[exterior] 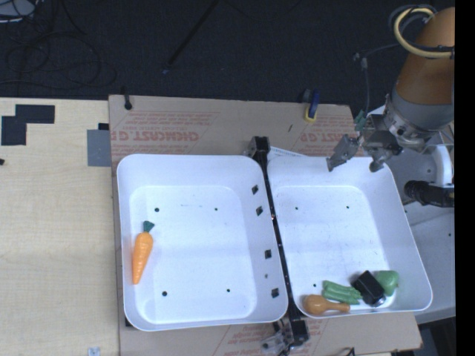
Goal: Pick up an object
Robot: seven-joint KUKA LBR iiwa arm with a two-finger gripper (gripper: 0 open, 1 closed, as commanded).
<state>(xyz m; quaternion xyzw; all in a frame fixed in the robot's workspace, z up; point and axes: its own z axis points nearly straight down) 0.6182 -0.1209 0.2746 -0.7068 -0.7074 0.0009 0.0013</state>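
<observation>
An orange toy carrot [142, 254] with a green top lies at the left side of the left bin [185, 176]. In the near right corner of the right bin [338, 199] lie a green bean-like toy [341, 292], a black block [369, 288], a green rounded piece [387, 279] and an orange pear-shaped toy [323, 305], packed close together. My gripper [359, 156] hangs over the far right rim of the right bin, well away from those objects. Its two fingers are spread apart with nothing between them.
A black divider strip [269, 232] runs between the two bins. A brown cardboard sheet [223, 124] lies under the bins, with a small blue and yellow clip [312, 107] at its far edge. Wooden bench surface [52, 228] extends left.
</observation>
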